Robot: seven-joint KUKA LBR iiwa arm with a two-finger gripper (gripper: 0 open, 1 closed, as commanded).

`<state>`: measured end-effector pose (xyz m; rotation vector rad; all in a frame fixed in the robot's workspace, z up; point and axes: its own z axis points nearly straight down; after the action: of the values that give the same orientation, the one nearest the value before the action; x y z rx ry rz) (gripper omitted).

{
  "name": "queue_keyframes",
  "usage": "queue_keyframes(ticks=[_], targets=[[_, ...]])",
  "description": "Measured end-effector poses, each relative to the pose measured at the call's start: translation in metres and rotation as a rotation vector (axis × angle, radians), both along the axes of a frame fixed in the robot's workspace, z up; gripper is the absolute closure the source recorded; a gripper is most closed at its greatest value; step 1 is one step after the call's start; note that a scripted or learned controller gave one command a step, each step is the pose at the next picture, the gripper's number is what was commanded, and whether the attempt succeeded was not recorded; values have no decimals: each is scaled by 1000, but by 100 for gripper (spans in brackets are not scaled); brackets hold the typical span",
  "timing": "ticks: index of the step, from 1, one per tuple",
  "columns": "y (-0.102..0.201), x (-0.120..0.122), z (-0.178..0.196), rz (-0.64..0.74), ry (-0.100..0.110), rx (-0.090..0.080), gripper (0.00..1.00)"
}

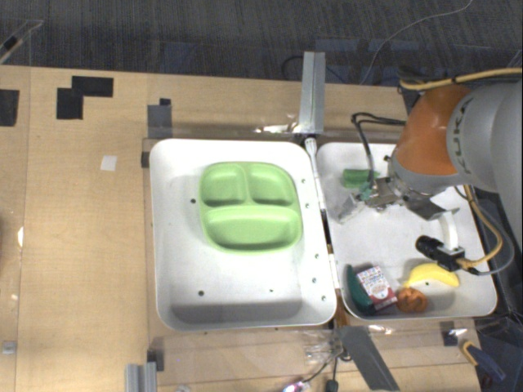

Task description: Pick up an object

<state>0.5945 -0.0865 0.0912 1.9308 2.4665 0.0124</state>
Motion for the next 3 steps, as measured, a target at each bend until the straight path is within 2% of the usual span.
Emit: queue_keyframes(ticks=[1,2,3], targets=[[-17,71,-4,158,32,5,0],[-17,70,7,161,39,5,100],[41,76,97,110,3,-1,100]])
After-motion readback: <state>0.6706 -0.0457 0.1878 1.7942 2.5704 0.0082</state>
